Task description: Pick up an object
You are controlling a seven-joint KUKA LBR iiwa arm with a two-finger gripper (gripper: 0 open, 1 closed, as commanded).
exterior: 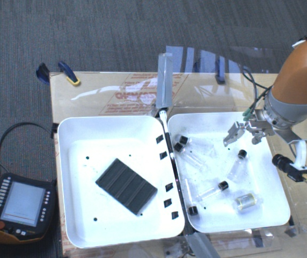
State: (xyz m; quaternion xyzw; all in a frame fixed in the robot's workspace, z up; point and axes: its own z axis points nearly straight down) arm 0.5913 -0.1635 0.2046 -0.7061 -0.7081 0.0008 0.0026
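The 2 bins sit side by side: the left bin [67,144] holds a dark ribbed slab [126,186], the right bin [280,198] several clear vials. The gripper [243,133] hovers over the right bin, fingers apart, nothing between them. A black-capped vial [237,166] lies just below it.

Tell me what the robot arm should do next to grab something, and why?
Probably lower the tool a little toward the clear plastic vial with a black cap just below it in the right white bin. The tool hangs above the bin's upper part with nothing between its fingers, and that vial lies nearest, apart from the other clear vials, so it looks the easiest to reach.
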